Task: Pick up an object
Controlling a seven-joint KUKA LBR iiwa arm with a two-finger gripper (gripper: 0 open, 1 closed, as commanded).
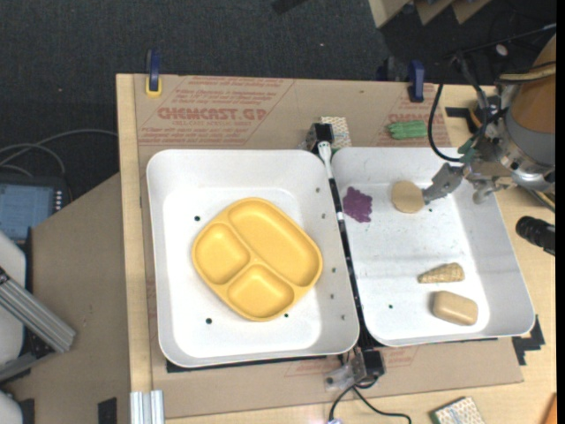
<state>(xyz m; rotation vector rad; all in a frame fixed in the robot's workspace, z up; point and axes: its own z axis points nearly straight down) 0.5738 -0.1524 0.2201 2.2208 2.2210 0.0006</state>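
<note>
**benchwatcher:** Bins first, left to right? Left bin (168, 237) holds a yellow divided plate (256, 258), sitting roughly in the middle.

**kuka_fan:** Yep. Right bin (494, 263) has a purple scrap (357, 204) at its far left, and a round tan piece (407, 197) beside it. Near right: a ridged cone-shaped piece (441, 274) and a tan block (455, 307).

**benchwatcher:** And the jaws?

**kuka_fan:** Gripper (439, 186) sits just right of the round tan piece, touching its edge. Can't tell if open or closed.
</note>
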